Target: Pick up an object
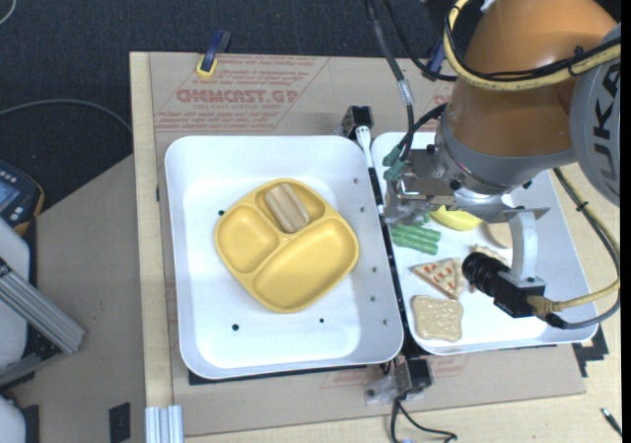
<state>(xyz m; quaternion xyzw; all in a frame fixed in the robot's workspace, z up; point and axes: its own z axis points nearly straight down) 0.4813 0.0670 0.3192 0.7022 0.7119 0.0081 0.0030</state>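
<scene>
In the right bin (pixel 577 263), my gripper (pixel 412 196) hung at the left wall, just above the green beans (pixel 414 236); my own wrist hid its state, so I could not tell. The beans lay lengthwise left to right, a yellow piece (pixel 457 219) to their right half covered.

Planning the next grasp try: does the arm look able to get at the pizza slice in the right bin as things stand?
Probably yes. The pizza slice lies flat with nothing on top, just below the end effector. The green beans and bread slice lie close on either side.
</scene>
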